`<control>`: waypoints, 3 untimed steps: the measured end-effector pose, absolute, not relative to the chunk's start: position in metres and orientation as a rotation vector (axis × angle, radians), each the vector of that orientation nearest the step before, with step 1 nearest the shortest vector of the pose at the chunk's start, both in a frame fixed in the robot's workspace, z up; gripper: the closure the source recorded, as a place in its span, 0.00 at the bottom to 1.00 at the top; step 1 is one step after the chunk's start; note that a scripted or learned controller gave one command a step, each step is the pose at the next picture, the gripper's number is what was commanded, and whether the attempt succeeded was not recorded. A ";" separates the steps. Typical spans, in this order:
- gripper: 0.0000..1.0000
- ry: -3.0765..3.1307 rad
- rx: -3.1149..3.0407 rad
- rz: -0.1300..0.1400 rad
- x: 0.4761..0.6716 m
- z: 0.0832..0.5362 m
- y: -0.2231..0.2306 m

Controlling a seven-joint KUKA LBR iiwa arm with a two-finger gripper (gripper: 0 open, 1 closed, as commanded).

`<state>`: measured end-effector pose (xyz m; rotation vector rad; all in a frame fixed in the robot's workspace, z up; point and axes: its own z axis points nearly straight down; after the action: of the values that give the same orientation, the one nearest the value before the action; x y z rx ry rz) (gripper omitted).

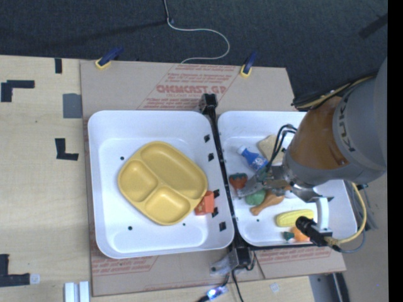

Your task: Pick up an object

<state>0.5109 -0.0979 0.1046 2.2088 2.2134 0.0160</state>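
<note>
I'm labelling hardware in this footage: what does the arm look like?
The arm is a thick, rounded grey body with a broad orange band above the wrist. Dark cables loop beside the band. The gripper below is dark metal.

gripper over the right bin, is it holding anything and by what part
Cannot be told. The gripper sits low among the small items in the right bin, next to a green object, but nothing is clearly seen between its tips.
</note>
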 end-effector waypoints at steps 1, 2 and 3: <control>1.00 2.214 2.205 0.019 0.512 0.113 -0.097; 1.00 2.222 2.217 0.003 0.509 0.176 -0.097; 1.00 2.222 2.217 0.003 0.510 0.227 -0.097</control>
<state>0.5103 -0.0971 0.2272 2.2174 2.2215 0.0030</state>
